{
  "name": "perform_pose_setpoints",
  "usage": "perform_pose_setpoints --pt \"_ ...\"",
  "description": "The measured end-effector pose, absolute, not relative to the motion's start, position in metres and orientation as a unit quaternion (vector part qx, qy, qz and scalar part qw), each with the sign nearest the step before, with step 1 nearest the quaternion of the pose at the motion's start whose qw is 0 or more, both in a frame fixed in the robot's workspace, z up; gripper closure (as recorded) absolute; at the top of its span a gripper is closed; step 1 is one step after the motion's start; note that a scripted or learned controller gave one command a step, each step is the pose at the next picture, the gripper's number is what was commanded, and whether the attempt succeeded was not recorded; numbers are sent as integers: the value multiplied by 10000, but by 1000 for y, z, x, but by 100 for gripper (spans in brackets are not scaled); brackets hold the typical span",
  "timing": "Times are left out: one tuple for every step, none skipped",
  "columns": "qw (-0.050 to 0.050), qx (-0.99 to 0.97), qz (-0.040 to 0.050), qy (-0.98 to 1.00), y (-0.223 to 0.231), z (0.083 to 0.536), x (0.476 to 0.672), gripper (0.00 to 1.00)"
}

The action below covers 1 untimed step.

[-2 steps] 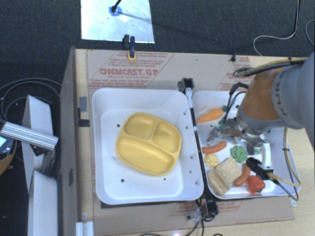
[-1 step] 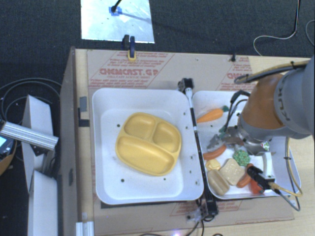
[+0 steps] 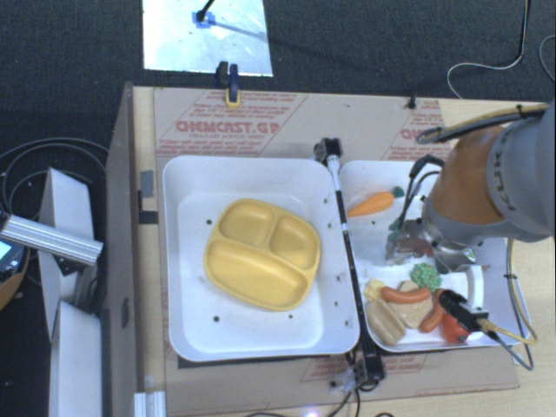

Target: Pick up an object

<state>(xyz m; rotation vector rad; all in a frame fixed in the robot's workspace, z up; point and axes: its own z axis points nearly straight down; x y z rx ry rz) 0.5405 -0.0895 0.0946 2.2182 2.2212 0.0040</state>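
- the brown cardboard-topped bench [image 3: 261, 120] lies under the claw and spreads out on every side of it.
- the shallow white left bin [image 3: 187, 320] sits well apart from the claw, toward the view's left, beyond the black divider strip [image 3: 344, 233] that runs between the two bins.
- the shallow white right bin [image 3: 369, 241] is the one the claw hangs over; its bare floor shows just left of the claw.
- the grey arm with the orange band [image 3: 486, 185] comes in from the view's right and bends down to the claw.
- the yellow plastic plate with three compartments [image 3: 262, 252] lies flat in the left bin, well apart from the claw, on its left.
- the claw [image 3: 407, 248] is low over the middle of the right bin; whether it is wide or narrow cannot be told from this angle, and nothing can be seen held in it.
- the orange toy carrot with a green top [image 3: 372, 203] lies above and left of the claw in the view, near it but apart.
- the reddish-brown toy sausage [image 3: 406, 295] lies below the claw in the view, near it.
- the beige toy bread slice [image 3: 387, 321] lies further below the claw, by the bin's near edge, touching the sausage.
- the second, redder toy sausage [image 3: 432, 318] lies below and slightly right of the claw, beside the bread.
- the green toy broccoli [image 3: 425, 275] sits just beside the claw, below and right of it, above the first sausage.
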Motion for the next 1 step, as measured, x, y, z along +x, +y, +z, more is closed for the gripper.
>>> perform_pose_setpoints --pt "11 7066 12 7076 -89 95 540 0"
